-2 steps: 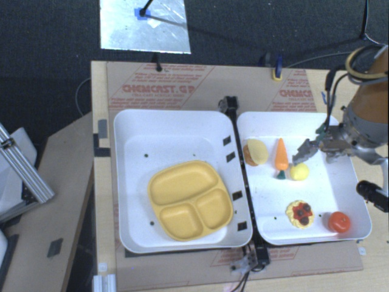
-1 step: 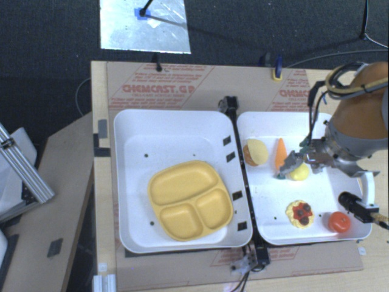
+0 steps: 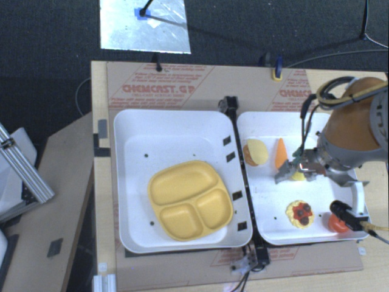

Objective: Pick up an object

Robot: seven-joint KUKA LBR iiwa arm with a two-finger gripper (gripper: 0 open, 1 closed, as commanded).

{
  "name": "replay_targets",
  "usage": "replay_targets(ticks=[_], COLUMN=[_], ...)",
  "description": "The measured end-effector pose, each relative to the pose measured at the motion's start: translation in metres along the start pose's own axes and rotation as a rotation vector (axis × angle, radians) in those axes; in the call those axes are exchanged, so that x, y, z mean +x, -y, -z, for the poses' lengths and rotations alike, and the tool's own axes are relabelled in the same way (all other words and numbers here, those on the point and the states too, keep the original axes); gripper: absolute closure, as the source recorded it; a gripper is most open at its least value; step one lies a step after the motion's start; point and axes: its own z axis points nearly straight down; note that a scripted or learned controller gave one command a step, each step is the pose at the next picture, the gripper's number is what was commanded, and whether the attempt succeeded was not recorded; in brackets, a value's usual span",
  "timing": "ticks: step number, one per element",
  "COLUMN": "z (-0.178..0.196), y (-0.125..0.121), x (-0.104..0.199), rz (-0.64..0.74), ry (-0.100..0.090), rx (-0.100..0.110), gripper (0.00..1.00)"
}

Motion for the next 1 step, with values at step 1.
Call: replay_targets(ticks=[1], z=[-0.0483], y=[-0.0059], x=[-0.007], rz=[-0.001], ry=[0.0], rx=[0.001], gripper=[0.0])
